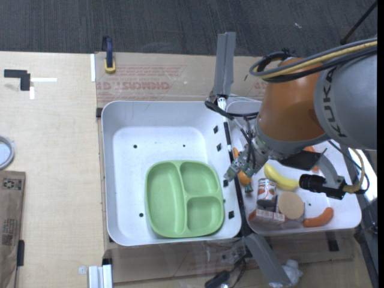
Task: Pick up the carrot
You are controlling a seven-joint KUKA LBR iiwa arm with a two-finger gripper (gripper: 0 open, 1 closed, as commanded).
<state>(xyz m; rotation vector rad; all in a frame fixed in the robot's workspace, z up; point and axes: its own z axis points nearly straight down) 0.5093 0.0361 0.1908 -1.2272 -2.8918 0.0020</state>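
The arm (300, 110) reaches in from the right and hangs over the right bin (345, 221). The gripper (239, 168) sits low at that bin's left edge, beside the divider between the bins. An orange piece, apparently the carrot (243, 176), lies directly at the fingertips; whether the fingers clamp it cannot be determined. Near it in the right bin lie a banana (281, 177), a small can (266, 191), a round tan disc (291, 206) and a sausage (318, 218). The left bin (120, 161) holds a green divided plate (183, 198).
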